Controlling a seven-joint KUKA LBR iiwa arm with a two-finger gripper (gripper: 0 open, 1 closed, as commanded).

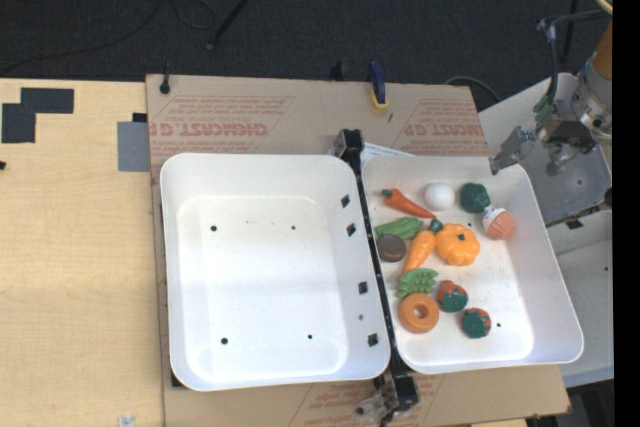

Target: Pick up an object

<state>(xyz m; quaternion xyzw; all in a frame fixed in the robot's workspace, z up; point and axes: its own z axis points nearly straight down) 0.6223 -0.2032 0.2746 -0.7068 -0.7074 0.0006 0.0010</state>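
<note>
The right bin (553, 307) holds several toy foods: a carrot (405, 203), a white ball (438, 195), a dark green piece (474, 197), an orange pumpkin (458, 246), an orange ring (418, 313) and two red-and-green pieces (452, 296) (475, 322). My gripper (530, 155) hangs over the far right corner of this bin, above and right of the dark green piece. Its fingers stand open with nothing between them.
The left bin (260, 275) lies beside the right one, with a black-clipped divider (362, 245) between them. Both bins rest on a cardboard sheet (270, 120). A blue clamp (378, 85) sits at the sheet's far edge. A grey platform (590, 185) lies right of the bins.
</note>
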